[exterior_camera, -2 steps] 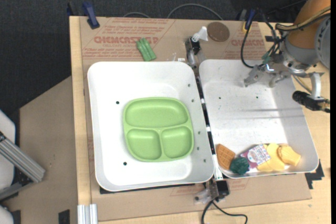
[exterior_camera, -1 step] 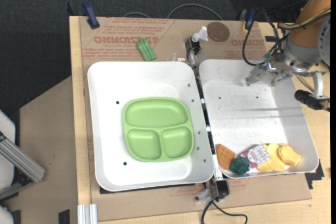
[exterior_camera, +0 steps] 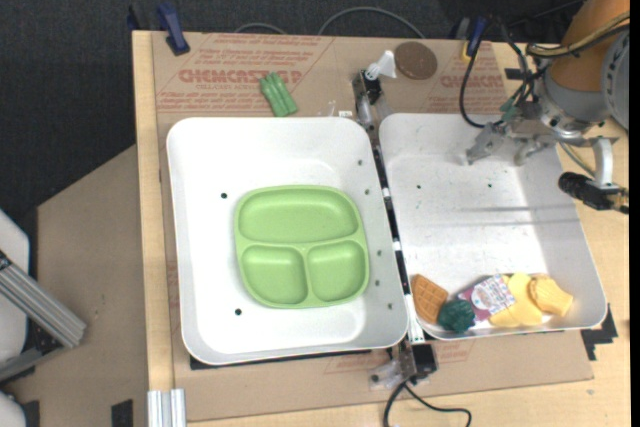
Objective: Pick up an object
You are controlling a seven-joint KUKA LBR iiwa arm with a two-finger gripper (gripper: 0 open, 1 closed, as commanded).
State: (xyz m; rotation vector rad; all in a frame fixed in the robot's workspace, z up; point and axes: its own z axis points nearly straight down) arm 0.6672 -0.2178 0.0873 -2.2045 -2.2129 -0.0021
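Observation:
Several small objects lie along the front edge of the right bin (exterior_camera: 480, 215): a tan waffle-like piece (exterior_camera: 430, 295), a dark green lump (exterior_camera: 459, 316), a pink and white packet (exterior_camera: 491, 294), and yellow pieces (exterior_camera: 517, 307) beside an orange-yellow one (exterior_camera: 551, 295). My gripper (exterior_camera: 504, 149) hangs over the bin's back right corner, far from that cluster. Its two grey fingers (exterior_camera: 479, 150) are spread open, and I see nothing between them.
The left bin (exterior_camera: 200, 215) holds a green divided plate (exterior_camera: 300, 245). Behind the bins, a green clip (exterior_camera: 279, 95), a brown disc (exterior_camera: 415, 61) and blue clamps (exterior_camera: 175, 28) sit on the cardboard. Cables run near the arm at the right.

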